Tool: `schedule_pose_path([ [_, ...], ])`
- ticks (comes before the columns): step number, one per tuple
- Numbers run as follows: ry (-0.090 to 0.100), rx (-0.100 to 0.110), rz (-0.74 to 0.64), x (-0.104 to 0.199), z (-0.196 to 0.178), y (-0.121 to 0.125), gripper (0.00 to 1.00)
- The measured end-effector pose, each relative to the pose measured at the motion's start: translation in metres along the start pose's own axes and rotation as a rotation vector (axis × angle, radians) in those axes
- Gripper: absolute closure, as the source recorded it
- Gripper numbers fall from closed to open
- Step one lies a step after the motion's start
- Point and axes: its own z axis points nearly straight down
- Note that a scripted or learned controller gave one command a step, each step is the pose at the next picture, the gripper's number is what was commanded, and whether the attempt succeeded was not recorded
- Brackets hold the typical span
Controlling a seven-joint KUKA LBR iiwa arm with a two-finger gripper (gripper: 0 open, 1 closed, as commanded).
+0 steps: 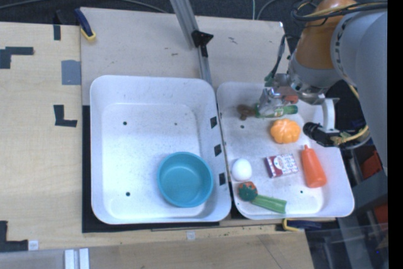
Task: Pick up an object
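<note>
My gripper (272, 104) hangs low over the far end of the right bin (252, 143), under the grey arm with its orange band (318, 41). Right at its tip lie a small brown object (244, 111) on the left and a green piece (288, 110) on the right, partly hidden by the gripper. Just in front of it sits an orange, pumpkin-like fruit (285, 130). Nearer the front are an orange bottle (313, 167), a red and white box (281, 165), a white ball (242, 169) and a green stalk with a red end (261, 199).
A blue bowl (184, 179) stands in the left bin (145, 129) at its front right corner. A slanted metal pole (182, 3) comes down to the bins' shared far edge. Cables (334, 134) hang beside the wrist at the right bin's rim.
</note>
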Motion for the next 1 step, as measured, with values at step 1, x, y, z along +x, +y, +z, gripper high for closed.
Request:
schedule_pose_path([
  [1, 0.000, -0.002, -0.001, -0.0009, -0.0630, 0.0061, 1.00],
])
